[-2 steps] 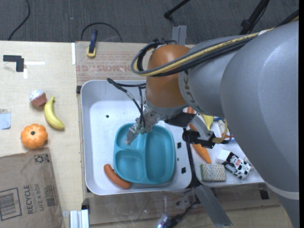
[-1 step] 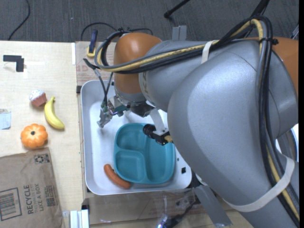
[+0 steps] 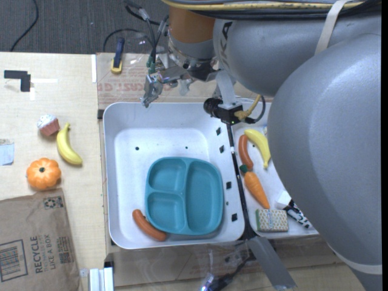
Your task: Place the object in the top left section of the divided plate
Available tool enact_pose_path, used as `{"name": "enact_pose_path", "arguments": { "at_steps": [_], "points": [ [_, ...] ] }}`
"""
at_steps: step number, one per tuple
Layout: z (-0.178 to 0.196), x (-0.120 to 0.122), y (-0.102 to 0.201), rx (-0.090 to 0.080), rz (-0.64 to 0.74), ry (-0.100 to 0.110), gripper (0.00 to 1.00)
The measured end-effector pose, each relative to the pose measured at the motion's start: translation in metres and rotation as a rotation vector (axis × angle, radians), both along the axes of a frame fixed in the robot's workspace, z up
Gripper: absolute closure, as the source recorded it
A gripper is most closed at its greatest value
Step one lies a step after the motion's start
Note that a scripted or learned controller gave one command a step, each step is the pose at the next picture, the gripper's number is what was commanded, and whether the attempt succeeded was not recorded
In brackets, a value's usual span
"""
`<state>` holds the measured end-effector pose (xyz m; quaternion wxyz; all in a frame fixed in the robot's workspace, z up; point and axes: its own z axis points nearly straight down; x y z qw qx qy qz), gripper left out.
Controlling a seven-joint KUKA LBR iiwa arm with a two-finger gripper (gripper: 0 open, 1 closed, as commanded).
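Note:
A teal divided plate (image 3: 184, 196) lies in the left white bin (image 3: 121, 138), toward its front. Its two small sections are on the left and one large section on the right. An orange-brown sausage (image 3: 148, 225) rests on the bin floor against the plate's lower-left rim. My gripper (image 3: 151, 88) hangs over the bin's back edge near the top-left corner, well away from the plate, and I see nothing in it. The arm's grey body covers the upper right of the view.
The right bin (image 3: 276, 190) holds a banana (image 3: 259, 144), a second sausage (image 3: 244, 151), a carrot (image 3: 256, 188) and a sponge (image 3: 271, 220). On the bench to the left lie a banana (image 3: 67, 145), a small pumpkin (image 3: 43, 173), a cupcake (image 3: 48, 125) and a paper bag (image 3: 36, 241).

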<state>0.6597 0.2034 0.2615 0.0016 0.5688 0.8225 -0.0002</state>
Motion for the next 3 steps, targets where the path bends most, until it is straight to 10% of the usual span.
{"name": "enact_pose_path", "arguments": {
  "at_steps": [1,2,3],
  "points": [
    [0.007,0.0,0.0,-0.004,0.002,0.003,1.0],
    [0.032,0.0,-0.02,0.0,-0.123,0.001,1.0],
    [-0.17,-0.06,-0.012,0.001,0.051,0.003,1.0]
  ]
}}
